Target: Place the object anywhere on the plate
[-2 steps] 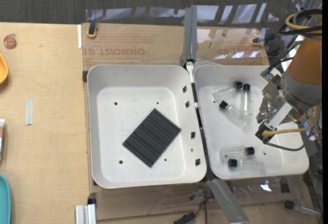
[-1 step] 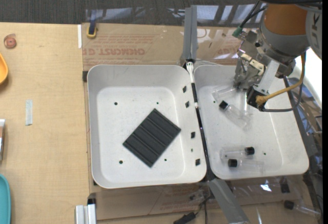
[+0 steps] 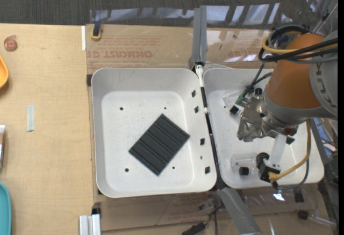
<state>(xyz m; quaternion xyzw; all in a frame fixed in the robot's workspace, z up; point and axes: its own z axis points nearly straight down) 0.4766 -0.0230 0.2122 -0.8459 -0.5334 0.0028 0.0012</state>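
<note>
The plate (image 3: 159, 143) is a dark grey ribbed rectangle lying at an angle in the middle of the left bin (image 3: 107, 121). My gripper (image 3: 248, 130) points down into the right bin (image 3: 226, 175), below the orange wrist band (image 3: 293, 75). A small black-and-white piece (image 3: 236, 109) lies just left of the gripper, beside a crumpled clear wrapper (image 3: 232, 98). Another small black piece (image 3: 244, 171) rests near the right bin's front wall. Whether anything is in the gripper is hidden by the arm.
The divider between the two bins (image 3: 204, 115) runs between the gripper and the plate. A yellow cable (image 3: 293, 166) loops under the wrist. A cardboard sheet (image 3: 140, 48) lies behind the bins, and a wooden table (image 3: 43, 121) is at the left.
</note>
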